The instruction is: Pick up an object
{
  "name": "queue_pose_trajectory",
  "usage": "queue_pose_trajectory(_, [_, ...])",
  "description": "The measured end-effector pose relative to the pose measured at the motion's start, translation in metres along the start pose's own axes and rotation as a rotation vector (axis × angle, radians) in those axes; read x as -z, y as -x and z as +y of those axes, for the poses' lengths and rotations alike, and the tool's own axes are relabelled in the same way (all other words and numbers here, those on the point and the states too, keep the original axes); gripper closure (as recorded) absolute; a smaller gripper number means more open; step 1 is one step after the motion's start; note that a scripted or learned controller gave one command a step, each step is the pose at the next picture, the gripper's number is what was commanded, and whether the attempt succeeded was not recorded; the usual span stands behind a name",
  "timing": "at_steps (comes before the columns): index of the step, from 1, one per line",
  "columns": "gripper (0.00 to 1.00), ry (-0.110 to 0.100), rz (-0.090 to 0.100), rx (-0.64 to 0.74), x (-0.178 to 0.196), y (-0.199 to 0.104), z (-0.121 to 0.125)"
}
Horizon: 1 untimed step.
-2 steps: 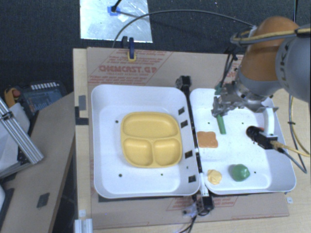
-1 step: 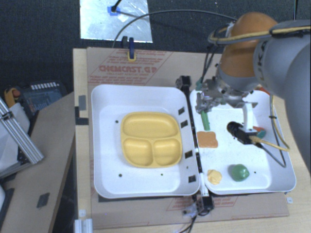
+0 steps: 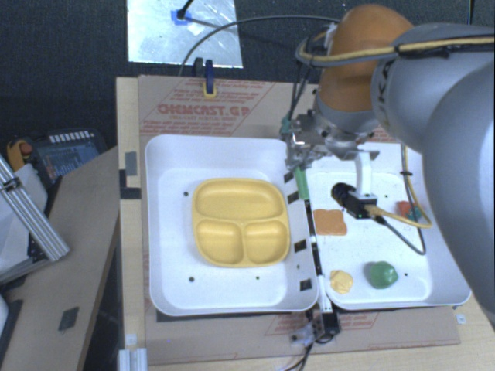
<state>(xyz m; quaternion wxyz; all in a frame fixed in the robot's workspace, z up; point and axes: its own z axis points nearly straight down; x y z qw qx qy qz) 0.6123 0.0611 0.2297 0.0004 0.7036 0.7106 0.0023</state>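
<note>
My gripper [image 3: 297, 159] hangs over the divider between the two bins, at the right bin's [image 3: 433, 288] back left corner. A thin green stick [image 3: 302, 185] lies or hangs directly beneath it, along the divider; whether it is gripped is unclear. In the right bin lie a flat orange piece [image 3: 330, 222], a small yellow lump [image 3: 341, 281], a round green object [image 3: 380, 273] and a small red-orange piece [image 3: 404, 207]. The left bin [image 3: 166, 207] carries a yellow compartment tray [image 3: 240, 221].
The grey arm [image 3: 441, 91] with its orange band covers the right bin's back and right side. A black connector [image 3: 353, 200] with a yellow cable hangs above the orange piece. Cardboard lies under both bins.
</note>
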Motion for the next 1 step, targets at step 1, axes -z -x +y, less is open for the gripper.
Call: queue_pose_trajectory(1, [1.00,0.001,0.000,-0.001,0.0052,-0.0435,0.0304])
